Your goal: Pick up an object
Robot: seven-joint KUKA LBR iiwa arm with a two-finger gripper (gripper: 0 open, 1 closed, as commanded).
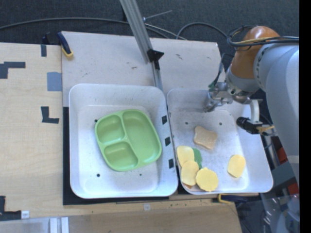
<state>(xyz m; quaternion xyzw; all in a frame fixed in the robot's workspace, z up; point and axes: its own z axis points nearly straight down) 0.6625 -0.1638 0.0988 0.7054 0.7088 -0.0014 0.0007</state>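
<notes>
Landmark: the right bin (252, 181), beside the left bin (77, 178).
Gripper (210, 106): low over the far part of the right bin; it cannot be told if it is wide or narrow, and nothing is seen in it.
Bread slice (205, 138): near the middle of the right bin, apart from the gripper.
Yellow pieces (194, 171): at the near edge of the right bin, with a green piece (197, 155) between them.
Single yellow piece (236, 166): near the right wall of the right bin.
Green tray (128, 140): inside the left bin.

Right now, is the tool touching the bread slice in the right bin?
Apart. The camera view shows the tool near the right bin's far wall, with bare white floor between it and the bread slice.
</notes>
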